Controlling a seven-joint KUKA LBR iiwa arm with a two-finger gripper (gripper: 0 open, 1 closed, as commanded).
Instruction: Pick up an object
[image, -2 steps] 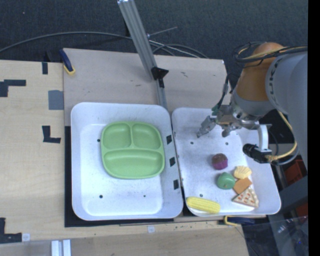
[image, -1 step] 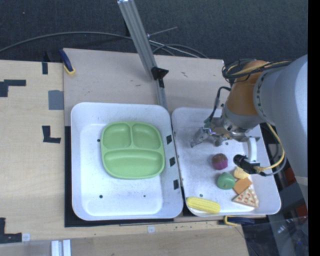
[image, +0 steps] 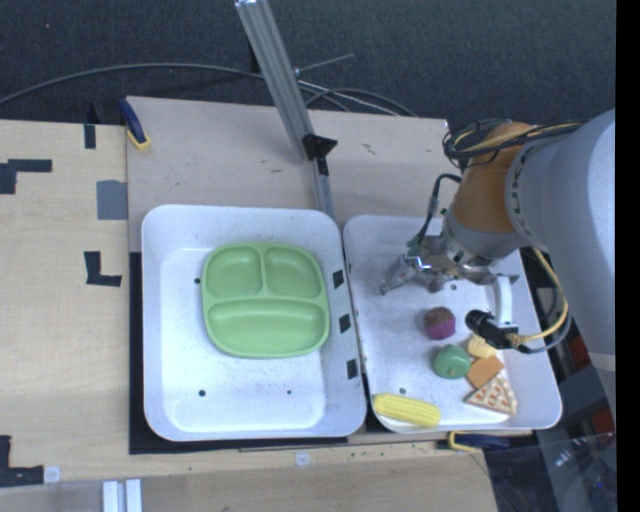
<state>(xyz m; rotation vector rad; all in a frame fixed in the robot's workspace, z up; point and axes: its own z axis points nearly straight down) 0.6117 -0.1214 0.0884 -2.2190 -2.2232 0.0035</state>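
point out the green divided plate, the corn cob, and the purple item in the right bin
green divided plate (image: 266, 300): camera view, on the ridge between its compartments.
corn cob (image: 406, 409): camera view, middle of the yellow cob at the bin's front rim.
purple item (image: 439, 322): camera view, centre of its rounded top.

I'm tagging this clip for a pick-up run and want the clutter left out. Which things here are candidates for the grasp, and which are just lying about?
Belongs to the job:
- gripper, in the right bin
- purple item
- green item
- corn cob
- waffle-like wedge

Just lying about:
- green divided plate in the left bin
- metal pole
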